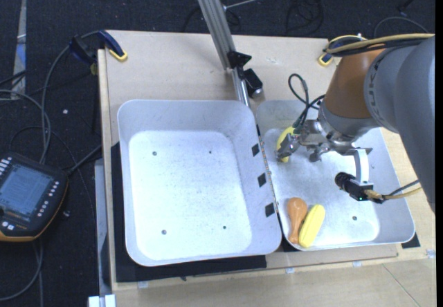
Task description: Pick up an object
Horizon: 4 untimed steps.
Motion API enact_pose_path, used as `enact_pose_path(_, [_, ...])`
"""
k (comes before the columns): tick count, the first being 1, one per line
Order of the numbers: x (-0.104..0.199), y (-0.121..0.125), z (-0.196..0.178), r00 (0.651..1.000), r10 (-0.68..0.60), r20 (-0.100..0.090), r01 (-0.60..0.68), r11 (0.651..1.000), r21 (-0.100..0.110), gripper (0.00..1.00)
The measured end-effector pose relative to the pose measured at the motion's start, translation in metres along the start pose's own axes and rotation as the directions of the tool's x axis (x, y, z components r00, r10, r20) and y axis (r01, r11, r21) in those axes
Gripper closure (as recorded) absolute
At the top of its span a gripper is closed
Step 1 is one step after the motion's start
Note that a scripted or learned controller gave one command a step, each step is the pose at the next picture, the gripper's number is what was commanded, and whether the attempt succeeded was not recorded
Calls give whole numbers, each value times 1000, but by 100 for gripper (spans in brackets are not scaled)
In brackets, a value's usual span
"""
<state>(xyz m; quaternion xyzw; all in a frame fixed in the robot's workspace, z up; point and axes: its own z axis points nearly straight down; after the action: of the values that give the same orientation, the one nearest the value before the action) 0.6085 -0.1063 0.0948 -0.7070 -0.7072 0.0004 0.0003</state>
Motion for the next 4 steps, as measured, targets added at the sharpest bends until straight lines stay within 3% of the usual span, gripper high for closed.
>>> enact_pose_path(1, [0, 0, -11, 1000, 0, 0, 0, 1000, -1, 100])
enact_pose_path(4, [2, -5, -184, 1000, -1, 0, 1, 1000, -6, 100])
